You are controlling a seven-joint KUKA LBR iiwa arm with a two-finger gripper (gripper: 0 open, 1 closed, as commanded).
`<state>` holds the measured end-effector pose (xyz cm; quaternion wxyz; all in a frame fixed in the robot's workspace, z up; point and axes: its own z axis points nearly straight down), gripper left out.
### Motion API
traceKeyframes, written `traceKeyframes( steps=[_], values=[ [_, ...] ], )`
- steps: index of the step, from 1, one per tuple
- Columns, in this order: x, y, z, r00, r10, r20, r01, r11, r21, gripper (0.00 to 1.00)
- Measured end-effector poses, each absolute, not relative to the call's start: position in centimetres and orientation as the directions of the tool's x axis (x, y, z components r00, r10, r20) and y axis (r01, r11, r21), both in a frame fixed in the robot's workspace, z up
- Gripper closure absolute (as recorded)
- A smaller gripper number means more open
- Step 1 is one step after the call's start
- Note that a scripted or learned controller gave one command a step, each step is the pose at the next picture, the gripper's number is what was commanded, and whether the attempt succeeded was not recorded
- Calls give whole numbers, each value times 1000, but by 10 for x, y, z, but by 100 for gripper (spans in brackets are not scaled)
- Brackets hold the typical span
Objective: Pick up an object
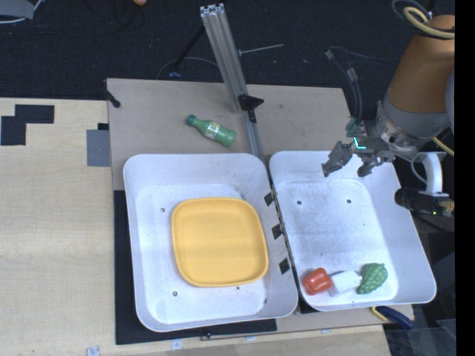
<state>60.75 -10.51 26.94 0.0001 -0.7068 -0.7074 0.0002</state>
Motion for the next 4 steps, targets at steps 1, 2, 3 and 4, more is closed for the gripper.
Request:
traceKeyframes(
  steps=[1,2,3,4],
  values=[
    [607,-105,269,-1,1000,0,1000,1,0,0],
    [608,-96,212,0,1000,0,1000,0,-5,0],
    [617,-96,161,-1,1000,0,1000,1,-5,0],
    [625,-93,107,-1,1000,1,1000,1,-6,0]
  ],
)
